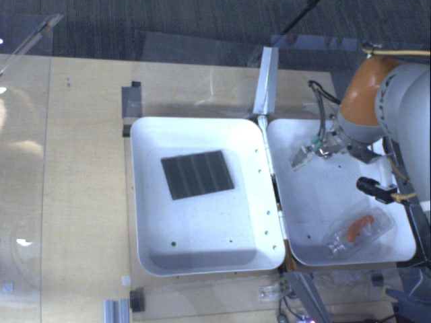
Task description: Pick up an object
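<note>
A dark grey ribbed rectangular pad (197, 174) lies flat in the left white bin (155, 247), toward its back left. A clear plastic packet with an orange item inside (359, 231) rests in the front right corner of the right white bin (303, 247). My gripper (303, 155) hangs over the back left part of the right bin, pointing left, well apart from the packet. The grey arm with its orange band (363, 96) comes in from the right and covers the bin's back right corner.
A metal divider post (265, 86) stands at the back between the two bins. A black cable connector (374, 188) juts from the arm over the right bin. The wooden bench (67, 180) spreads out to the left.
</note>
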`<state>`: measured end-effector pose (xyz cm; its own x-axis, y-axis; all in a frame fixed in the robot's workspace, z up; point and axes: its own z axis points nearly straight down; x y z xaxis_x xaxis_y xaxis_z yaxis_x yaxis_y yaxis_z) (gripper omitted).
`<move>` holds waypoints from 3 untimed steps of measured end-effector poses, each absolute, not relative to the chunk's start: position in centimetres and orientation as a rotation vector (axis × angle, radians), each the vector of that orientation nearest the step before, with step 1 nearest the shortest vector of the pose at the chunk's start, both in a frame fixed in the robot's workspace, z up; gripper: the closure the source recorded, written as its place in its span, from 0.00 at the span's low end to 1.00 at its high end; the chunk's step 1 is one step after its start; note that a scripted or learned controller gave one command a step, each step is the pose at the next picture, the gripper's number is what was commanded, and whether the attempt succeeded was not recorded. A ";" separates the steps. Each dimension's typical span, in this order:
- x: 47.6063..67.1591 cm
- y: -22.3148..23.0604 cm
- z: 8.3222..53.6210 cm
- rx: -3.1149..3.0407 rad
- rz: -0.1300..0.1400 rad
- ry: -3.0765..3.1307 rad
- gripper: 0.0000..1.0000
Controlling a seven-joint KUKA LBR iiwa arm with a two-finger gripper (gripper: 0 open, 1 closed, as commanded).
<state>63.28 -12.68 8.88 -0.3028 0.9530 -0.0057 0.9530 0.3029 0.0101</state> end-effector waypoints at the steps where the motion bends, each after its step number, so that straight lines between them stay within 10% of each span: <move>1: 58.5 -13.1 18.0 1.960 0.005 2.447 0.00; 2: 55.8 -9.4 9.1 1.994 0.014 2.412 0.00; 3: 63.0 -8.6 8.9 2.145 0.011 2.282 0.00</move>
<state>62.97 -8.61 8.88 -0.0618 0.9981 -0.0019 0.9980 0.0618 0.0114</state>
